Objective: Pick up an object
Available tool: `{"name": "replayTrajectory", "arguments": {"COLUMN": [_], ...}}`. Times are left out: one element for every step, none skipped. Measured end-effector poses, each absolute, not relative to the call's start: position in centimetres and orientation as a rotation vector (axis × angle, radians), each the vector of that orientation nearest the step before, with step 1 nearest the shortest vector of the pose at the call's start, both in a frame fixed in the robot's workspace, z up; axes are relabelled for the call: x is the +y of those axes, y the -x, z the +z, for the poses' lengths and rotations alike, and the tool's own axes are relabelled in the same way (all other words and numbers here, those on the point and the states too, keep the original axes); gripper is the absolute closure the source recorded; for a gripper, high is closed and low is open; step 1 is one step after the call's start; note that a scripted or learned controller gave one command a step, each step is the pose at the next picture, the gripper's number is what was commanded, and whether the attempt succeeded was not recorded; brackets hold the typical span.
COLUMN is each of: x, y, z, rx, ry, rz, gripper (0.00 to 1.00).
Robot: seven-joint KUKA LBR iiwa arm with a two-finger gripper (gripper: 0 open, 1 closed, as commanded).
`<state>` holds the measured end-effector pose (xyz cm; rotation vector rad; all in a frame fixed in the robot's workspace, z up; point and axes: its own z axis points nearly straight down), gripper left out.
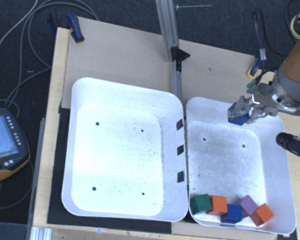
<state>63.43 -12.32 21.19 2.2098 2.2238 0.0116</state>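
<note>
Camera view: left bin (79, 133) sits left of centre. Lower right, the right bin (280, 162) holds a green block (200, 202), two orange blocks (219, 203), a purple one (248, 204) and a blue block (232, 213). Upper right, the gripper (242, 114) clamps another blue block (238, 117).

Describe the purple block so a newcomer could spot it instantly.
Look in the right bin, along its near edge, where five blocks cluster. The purple block sits between the blue block and the rightmost orange block. It is the only purple one.
</note>
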Motion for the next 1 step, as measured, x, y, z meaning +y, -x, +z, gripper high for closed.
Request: {"name": "replayTrajectory", "arguments": {"x": [-3.28], "y": [-64.98], "z": [19.90], "rx": [2.233], "ry": [-2.213], "rz": [0.006], "gripper": [1.00]}}
